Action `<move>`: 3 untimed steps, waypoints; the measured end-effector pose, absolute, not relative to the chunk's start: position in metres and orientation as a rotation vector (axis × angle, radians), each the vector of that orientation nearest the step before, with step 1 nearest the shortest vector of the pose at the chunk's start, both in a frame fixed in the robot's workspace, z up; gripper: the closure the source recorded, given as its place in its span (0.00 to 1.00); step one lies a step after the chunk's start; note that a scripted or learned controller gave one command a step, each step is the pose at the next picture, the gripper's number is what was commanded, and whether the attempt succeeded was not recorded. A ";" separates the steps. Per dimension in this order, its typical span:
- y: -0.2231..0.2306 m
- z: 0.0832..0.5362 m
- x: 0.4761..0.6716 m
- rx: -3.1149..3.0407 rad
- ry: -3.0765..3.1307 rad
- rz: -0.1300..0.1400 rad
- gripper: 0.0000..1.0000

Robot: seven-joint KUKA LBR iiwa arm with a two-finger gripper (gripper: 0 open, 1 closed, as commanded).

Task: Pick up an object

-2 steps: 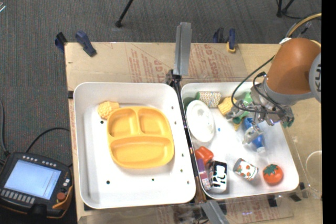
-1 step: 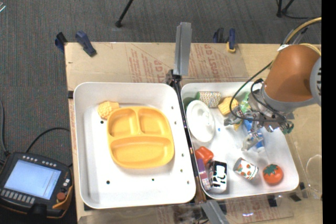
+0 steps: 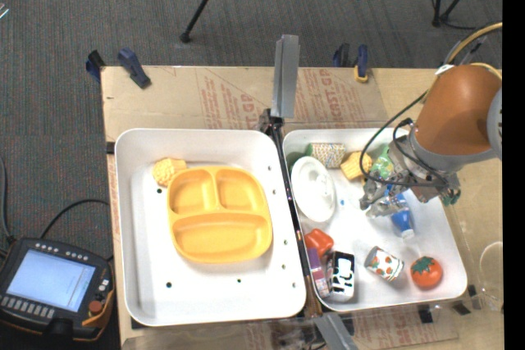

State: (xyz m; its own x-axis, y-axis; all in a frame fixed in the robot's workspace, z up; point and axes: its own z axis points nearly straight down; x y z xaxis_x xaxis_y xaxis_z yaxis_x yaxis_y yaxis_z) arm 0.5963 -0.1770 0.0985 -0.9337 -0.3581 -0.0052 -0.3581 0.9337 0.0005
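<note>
Blue bottle [image 3: 402, 220] in the right bin [image 3: 455, 246] just beneath the end effector [image 3: 382, 199], finger state impossible to tell.

Small blue-and-white bottle [image 3: 401, 220] lying tilted on right bin floor [image 3: 435, 238], toward its right edge, beneath gripper [image 3: 381, 202]

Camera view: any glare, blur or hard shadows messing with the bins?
Camera view: lighting even, shadows soft; left bin and yellow tray sharp, no blown-out glare. The hand sits in the shade under the arm's orange band, details murky there.
</note>
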 end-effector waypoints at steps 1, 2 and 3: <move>-0.171 0.088 0.645 -0.020 3.139 0.003 1.00; -0.120 0.088 0.619 0.489 3.102 0.000 1.00; -0.183 0.089 0.592 -0.038 3.139 0.001 1.00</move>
